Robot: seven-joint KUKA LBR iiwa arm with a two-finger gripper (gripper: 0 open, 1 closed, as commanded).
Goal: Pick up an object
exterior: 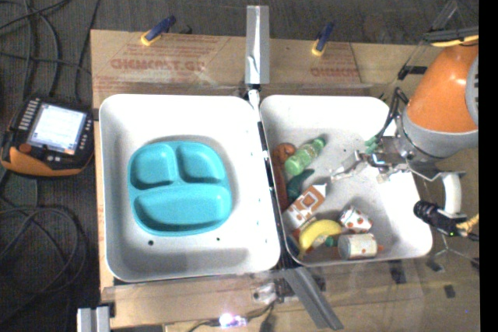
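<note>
Plainly no single object is marked out yet, so the pile along the right bin's [405, 241] left and front side is the target: a green bottle [303, 155] at the top, a brown thing [284, 152] just beside it against the wall, a dark green item [299, 184] below, then a white and orange carton [306, 203], a banana [319, 232], a small white box with red spots [355, 221] and a grey can [357, 246] lying on its side near the front rim. The gripper [348, 167] hangs over the bare middle of that bin, reaching leftward from the arm [440, 101] at the right; I judge it closest to the carton, which lies just down and left of its tip, with the bottle up and left at a similar remove. The bottle's long axis runs on a slant from lower left to upper right, roughly in line with the gripper's own reach, while the banana curves along the front. Whether the fingers are spread or closed cannot be told at this size, and nothing is seen between them. The left bin [109, 190] holds a blue divided tray [181, 187]. On the cardboard [218, 58] behind the bins a faint red print runs across, too washed out to read; the carton's markings are likewise illegible. A pendant [50, 134] with a lit screen lies on the floor at left.
</note>
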